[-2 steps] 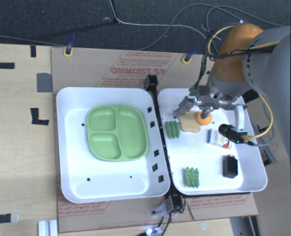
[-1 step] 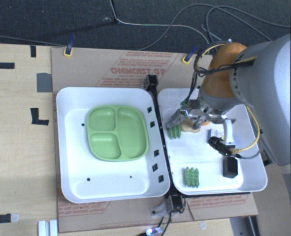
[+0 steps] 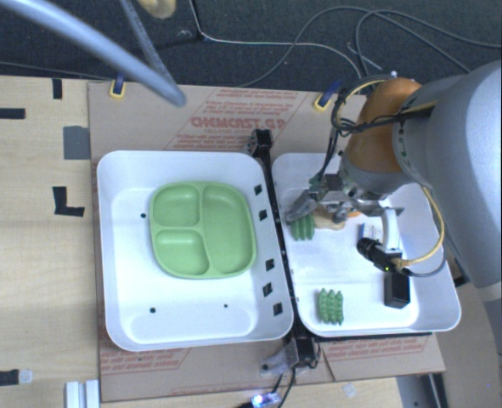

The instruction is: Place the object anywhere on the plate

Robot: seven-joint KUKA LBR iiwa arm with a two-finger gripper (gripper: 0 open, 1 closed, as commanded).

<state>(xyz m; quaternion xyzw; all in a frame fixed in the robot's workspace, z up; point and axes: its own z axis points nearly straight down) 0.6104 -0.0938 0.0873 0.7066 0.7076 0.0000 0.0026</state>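
With the gripper (image 3: 312,212) low in the right bin (image 3: 437,313), centre-right of frame, beside a green ridged object (image 3: 302,227) whose grasp I cannot tell, lift straight up before crossing left to the green divided plate (image 3: 203,229)

You have two white bins (image 3: 123,253) side by side on a cardboard sheet (image 3: 234,117), with cables (image 3: 318,24) trailing across the dark floor behind.
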